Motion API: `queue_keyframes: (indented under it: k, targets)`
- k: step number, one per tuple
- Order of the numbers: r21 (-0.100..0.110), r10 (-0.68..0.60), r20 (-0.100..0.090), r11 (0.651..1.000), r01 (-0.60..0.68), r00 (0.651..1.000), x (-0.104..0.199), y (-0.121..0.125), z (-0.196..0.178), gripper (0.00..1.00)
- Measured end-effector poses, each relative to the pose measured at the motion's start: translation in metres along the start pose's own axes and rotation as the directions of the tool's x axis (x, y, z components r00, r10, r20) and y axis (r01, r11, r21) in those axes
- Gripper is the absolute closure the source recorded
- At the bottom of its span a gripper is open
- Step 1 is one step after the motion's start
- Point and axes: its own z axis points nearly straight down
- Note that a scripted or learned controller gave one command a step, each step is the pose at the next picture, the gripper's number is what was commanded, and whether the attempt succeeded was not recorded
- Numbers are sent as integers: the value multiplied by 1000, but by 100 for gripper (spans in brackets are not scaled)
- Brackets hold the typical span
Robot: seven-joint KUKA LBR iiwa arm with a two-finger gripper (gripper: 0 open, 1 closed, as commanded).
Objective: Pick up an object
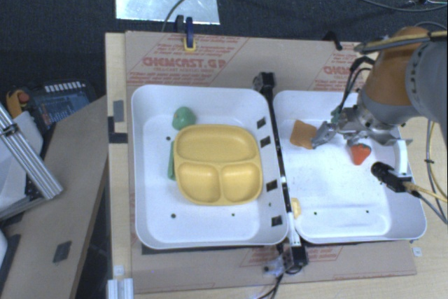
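In the right bin [350, 220] an orange-brown block [301, 134] lies near the left wall. A small red-orange piece [360, 154] rests further right. My gripper [326, 134] hangs low over this bin, its tip just right of the block and left of the red-orange piece. Nothing visibly sits in its grasp. The grey arm with its orange band [392, 73] comes in from the right and covers the bin's far right corner.
The left bin [150, 220] holds a yellow divided plate [217, 163] with a green object [183, 117] behind it and along its left side. A small yellow bit [295, 207] lies by the divider. A black cable end [389, 176] juts over the right bin.
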Motion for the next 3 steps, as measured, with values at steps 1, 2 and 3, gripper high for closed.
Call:
queue_keyframes:
  k: [1,2,3]
  targets:
    - [-1,4,0,1000,-4,1000,0,0,31,0]
    - [-6,3,1,1000,-3,1000,0,2,18,100]
    - [-9,1,2,1000,-1,1000,8,2,-42,100]
